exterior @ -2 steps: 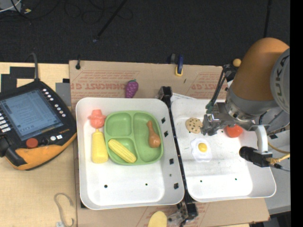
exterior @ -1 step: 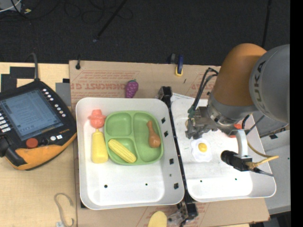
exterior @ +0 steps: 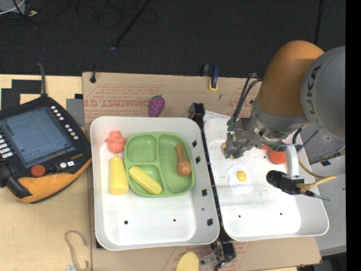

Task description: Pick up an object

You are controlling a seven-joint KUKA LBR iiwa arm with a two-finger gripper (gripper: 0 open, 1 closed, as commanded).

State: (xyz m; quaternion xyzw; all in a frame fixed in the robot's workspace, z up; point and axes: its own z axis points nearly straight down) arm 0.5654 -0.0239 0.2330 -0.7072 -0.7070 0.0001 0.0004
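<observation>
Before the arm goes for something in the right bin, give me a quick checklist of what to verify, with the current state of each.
1. The gripper is over the right bin: ok.
2. The fried egg toy lies alone, with nothing on it: ok.
3. The gripper is lined up over the egg: not ok, it appears off to the egg's far side.
4. The egg is apart from the bin walls: ok.
5. Shape of the orange object: cannot tell, the arm partly hides it.

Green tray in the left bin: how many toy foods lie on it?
2. A yellow corn cob lies lower left on the green tray; a brown drumstick lies in its right compartment. None seems hidden.
</observation>
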